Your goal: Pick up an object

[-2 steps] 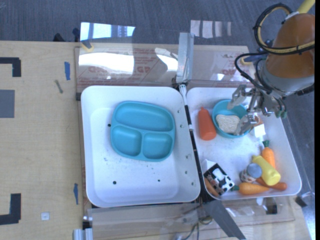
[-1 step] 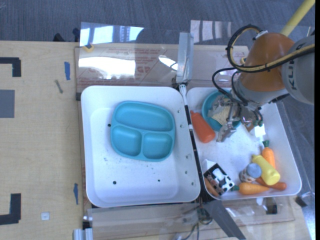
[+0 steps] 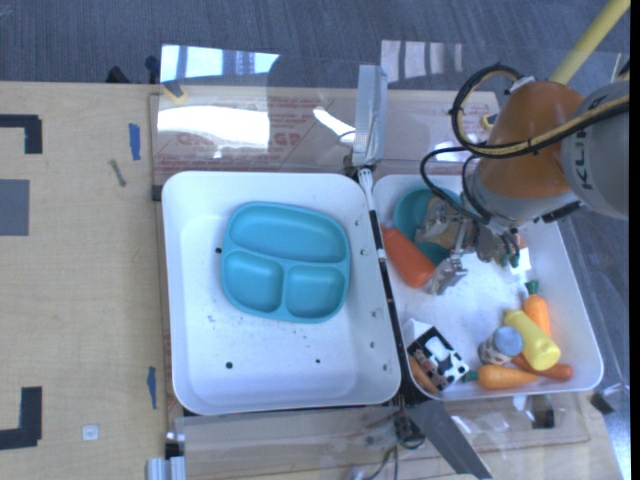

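The arm [image 3: 560,138] reaches in from the right, grey with its orange band, cables looping over the wrist, and it hangs low over the right bin [image 3: 580,298]. The gripper [image 3: 452,268] sits in the upper left part of that bin, its metal fingers [image 3: 446,276] pointing down toward the white floor. They look slightly apart, with nothing seen between them, though the view is too cluttered up there to be certain. Just to the left of the fingers lies an orange carrot-shaped piece [image 3: 405,253], tilted along the bin's left wall, close to the fingers; whether it touches them I cannot tell. Behind the gripper a teal bowl [image 3: 412,211] peeks out, partly hidden by the wrist. Down in the bin's lower right corner there's a huddle of things: a yellow bottle [image 3: 535,338], a small orange carrot [image 3: 538,311] just above it, a long orange piece [image 3: 508,376] along the front edge, and a little grey-blue ball [image 3: 506,342] nestled among them. At the lower left corner rests a black-and-white block [image 3: 436,354]. Over in the left bin [image 3: 190,298], a blue divided tray [image 3: 285,261] lies flat near the middle, three compartments facing up. Both bins sit side by side on the pale wooden surface [image 3: 70,268], which carries black corner marks and strips of blue tape.
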Action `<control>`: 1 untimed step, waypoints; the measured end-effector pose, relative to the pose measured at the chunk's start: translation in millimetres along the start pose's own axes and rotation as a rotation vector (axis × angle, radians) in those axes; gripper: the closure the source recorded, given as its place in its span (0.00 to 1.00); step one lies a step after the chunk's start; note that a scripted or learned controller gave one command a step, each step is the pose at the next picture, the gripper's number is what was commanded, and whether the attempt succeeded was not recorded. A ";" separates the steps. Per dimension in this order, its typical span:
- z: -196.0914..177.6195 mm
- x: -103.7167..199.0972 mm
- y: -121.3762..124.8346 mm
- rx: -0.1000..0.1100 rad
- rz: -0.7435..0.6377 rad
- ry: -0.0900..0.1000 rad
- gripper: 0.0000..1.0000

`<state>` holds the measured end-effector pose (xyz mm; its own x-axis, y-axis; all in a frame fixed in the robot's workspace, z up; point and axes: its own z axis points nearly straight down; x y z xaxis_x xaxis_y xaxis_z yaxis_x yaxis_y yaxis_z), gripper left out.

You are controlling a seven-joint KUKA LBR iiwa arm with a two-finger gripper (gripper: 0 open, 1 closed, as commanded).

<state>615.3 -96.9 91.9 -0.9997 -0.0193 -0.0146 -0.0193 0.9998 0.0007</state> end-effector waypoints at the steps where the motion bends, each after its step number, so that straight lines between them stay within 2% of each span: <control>1: -1.1 41.5 -4.2 0.003 0.001 -0.003 0.00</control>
<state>573.8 -101.9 92.4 -0.9997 -0.0181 -0.0180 -0.0181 0.9998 -0.0019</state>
